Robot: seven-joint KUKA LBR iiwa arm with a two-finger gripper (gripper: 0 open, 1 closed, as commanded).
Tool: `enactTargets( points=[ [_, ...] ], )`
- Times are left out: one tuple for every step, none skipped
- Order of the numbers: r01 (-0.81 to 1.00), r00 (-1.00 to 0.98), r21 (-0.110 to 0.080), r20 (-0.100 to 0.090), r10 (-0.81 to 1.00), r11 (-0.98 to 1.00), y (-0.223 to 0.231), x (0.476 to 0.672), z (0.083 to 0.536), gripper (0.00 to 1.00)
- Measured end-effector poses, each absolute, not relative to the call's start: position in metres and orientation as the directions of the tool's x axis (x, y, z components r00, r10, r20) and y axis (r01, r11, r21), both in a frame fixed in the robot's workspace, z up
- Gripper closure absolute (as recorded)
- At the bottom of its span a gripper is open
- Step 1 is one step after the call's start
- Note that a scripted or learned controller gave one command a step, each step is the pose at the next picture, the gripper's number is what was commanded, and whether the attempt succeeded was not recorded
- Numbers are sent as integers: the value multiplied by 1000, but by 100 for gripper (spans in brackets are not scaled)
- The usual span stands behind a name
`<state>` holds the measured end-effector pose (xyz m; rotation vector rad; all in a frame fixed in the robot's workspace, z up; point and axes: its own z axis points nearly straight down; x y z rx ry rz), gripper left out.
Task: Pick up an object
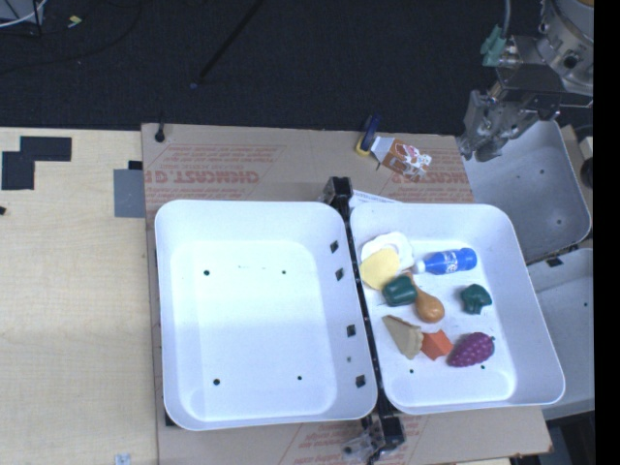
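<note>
Nothing was picked yet: gripper (pixel 481 136) hung above the right bin's (pixel 528 260) far corner, jaws' state unclear.

Two bins side by side on a cardboard sheet (pixel 242 168): left bin (pixel 184 395); right bin (pixel 533 376) holding bottle (pixel 448 261), grapes (pixel 471 349), drumstick (pixel 427 305) between them, egg (pixel 386 256) leftmost, nearest the divider.

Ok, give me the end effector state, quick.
End effector: up above the bench, beyond the right bin's far corner, nothing seen held; open or shut cannot be told.
</note>
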<state>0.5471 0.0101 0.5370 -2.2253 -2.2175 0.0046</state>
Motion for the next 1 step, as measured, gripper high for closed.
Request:
enactTargets(
  points=[
    [1000,6,-8,-2,1000,-6,-58,577,503,100]
  ],
)
